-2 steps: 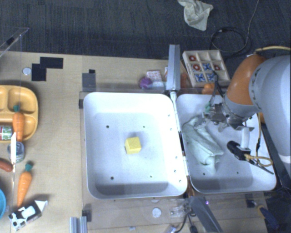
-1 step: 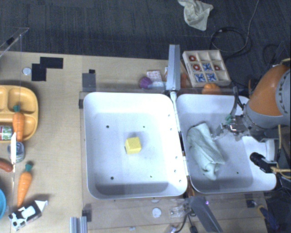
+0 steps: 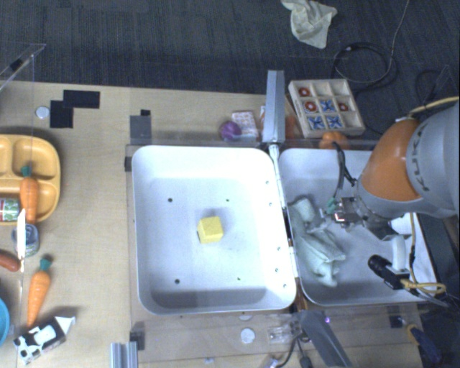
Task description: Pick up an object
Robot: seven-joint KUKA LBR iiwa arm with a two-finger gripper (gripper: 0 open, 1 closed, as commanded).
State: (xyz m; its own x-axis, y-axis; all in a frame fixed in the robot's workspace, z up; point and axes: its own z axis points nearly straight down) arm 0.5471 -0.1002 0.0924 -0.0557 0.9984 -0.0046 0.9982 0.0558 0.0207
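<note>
Reaching in from the right, the grey arm [image 3: 431, 169] with its orange band [image 3: 390, 171] leans over the right bin [image 3: 353, 289], and the gripper [image 3: 339, 214] sits low above that bin's middle, just over a crumpled pale cloth [image 3: 320, 248] that spreads along the bin's left side. How widely the gripper is set cannot be told, since the wrist covers it from above, nor can it be told whether it touches the cloth. A small pale lump [image 3: 302, 208] lies at the upper end of the heap, close to the wall shared by the two bins. A yellow block [image 3: 210, 229] lies alone near the middle of the left bin [image 3: 172, 277], flat on the floor and well apart from every wall and from the gripper. On the tabletop [image 3: 90, 237] to the left of the bins, a yellow divided plate [image 3: 36, 154] holds a toy carrot [image 3: 27, 198]; a second toy carrot [image 3: 37, 286] lies below it, with a cow-patterned toy carton [image 3: 43, 335] near the bottom edge. Behind the bins stand a noughts-and-crosses board [image 3: 327, 106], a small purple ball [image 3: 230, 130] and a pink packet [image 3: 245, 121]. A crumpled rag [image 3: 310, 20] lies on the dark floor [image 3: 158, 43] beyond the tabletop.
</note>
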